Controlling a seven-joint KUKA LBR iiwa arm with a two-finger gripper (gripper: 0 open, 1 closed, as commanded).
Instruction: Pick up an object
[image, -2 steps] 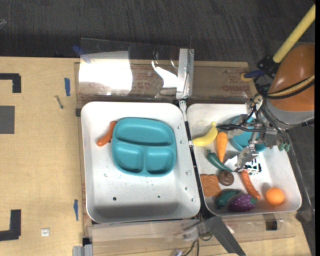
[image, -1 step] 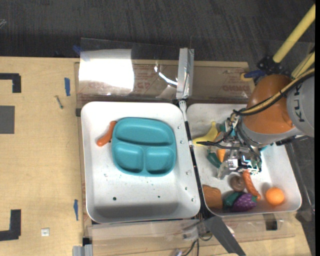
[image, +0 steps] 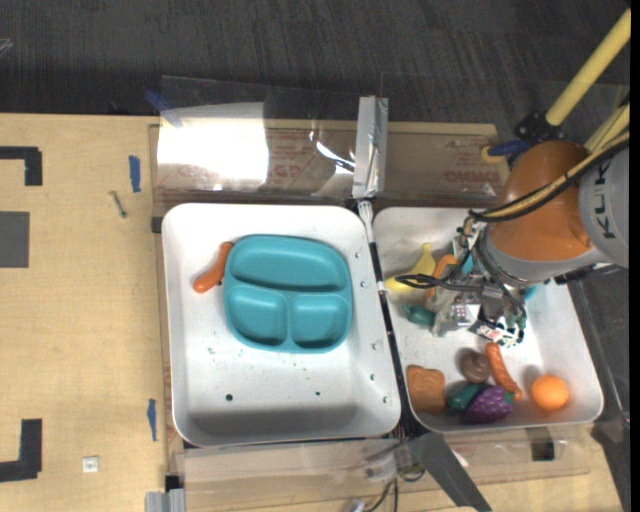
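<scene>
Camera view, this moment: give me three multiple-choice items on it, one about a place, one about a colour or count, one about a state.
1. Where is the teal tray?
A. In the left bin
B. In the right bin
C. On the cardboard

2. What colour is the round ball in the right bin's near corner?
A. Blue
B. Orange
C. White

3. How does the teal tray lie?
A. On its edge
B. Upside down
C. Flat, compartments up

Answers: 1 A, it lies in the left bin, beside an orange sausage-shaped toy. 2 B, the ball is plainly orange. 3 C, its three compartments face the camera.
</scene>
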